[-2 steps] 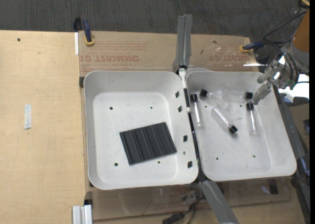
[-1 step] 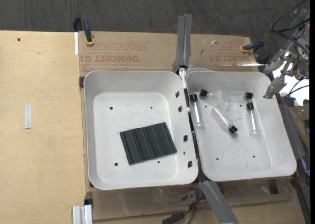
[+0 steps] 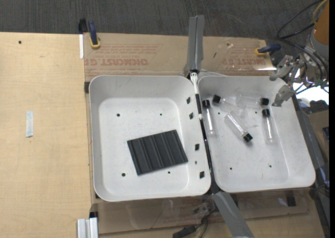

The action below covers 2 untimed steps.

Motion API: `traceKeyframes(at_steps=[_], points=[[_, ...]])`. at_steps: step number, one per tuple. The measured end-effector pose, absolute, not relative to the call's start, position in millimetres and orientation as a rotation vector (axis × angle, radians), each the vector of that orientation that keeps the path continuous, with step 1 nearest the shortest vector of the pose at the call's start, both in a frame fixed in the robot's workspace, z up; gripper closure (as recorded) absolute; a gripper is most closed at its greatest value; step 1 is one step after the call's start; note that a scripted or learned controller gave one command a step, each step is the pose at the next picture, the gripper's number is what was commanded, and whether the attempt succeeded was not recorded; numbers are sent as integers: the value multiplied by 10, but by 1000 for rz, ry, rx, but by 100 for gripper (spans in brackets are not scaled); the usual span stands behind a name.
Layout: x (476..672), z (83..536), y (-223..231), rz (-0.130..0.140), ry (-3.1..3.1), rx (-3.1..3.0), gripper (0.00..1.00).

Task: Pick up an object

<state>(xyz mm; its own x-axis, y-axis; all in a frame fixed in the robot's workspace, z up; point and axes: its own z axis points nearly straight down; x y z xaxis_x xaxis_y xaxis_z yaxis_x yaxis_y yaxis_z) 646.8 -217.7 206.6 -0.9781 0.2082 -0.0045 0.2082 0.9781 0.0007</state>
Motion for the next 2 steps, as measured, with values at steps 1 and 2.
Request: traceKeyframes(at_steps=[1, 2], points=[[6490, 2726, -2219, 0, 3135, -16, 0], [6593, 2163, -2225, 1, 3135, -127, 0]])
